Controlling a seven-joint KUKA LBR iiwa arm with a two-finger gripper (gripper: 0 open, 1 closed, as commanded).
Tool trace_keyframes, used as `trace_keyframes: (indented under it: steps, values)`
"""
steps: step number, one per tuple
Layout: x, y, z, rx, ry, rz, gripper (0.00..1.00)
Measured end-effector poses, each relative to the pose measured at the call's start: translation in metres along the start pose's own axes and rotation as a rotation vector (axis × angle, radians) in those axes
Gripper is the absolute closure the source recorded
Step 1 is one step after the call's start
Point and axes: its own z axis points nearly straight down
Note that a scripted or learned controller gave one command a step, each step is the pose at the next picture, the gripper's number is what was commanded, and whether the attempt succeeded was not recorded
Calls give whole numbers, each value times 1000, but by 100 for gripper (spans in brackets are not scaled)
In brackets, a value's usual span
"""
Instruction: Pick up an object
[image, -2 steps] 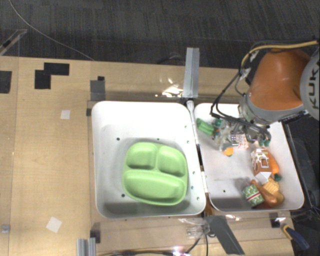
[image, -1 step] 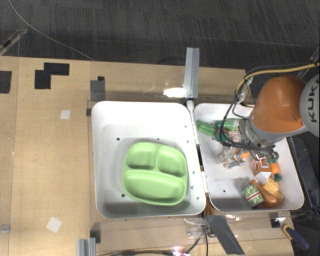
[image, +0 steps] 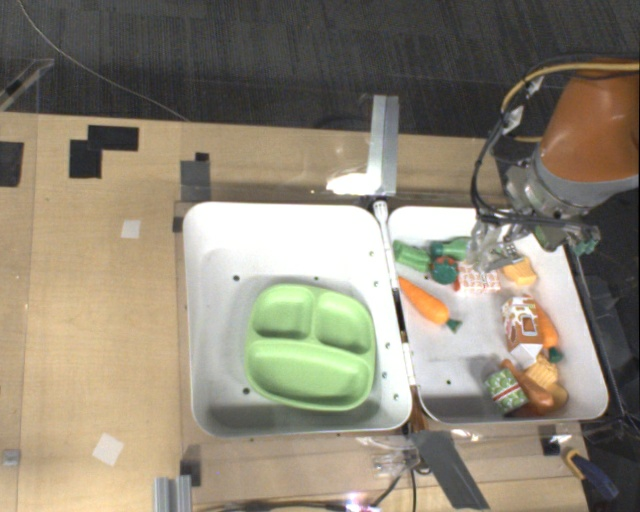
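Note:
The right bin (image: 460, 360) holds several toy foods. An orange carrot (image: 424, 302) lies near its left wall, with a green bottle-like piece (image: 420, 256) just behind it. A small red-and-white packet (image: 481, 281) and a yellow piece (image: 519, 271) lie at the back. A brown-and-white box (image: 521, 322), a green can (image: 505, 390) and a brown piece (image: 540, 385) sit towards the front right. My gripper (image: 489, 252) hangs low over the back of this bin, right above the red-and-white packet and beside the green piece. Nothing is visibly held.
The left bin (image: 215, 300) holds a green divided plate (image: 311, 345). A metal post (image: 383, 150) stands behind the seam between the bins. The arm's orange band (image: 590, 125) and cables hang over the right bin's back right corner.

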Motion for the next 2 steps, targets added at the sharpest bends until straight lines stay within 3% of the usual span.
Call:
trace_keyframes:
  steps: [1, 2]
  values:
    - [1, 1, 4, -4, 6, 0, 0]
    - [75, -13, 116, -3, 6, -32, 0]
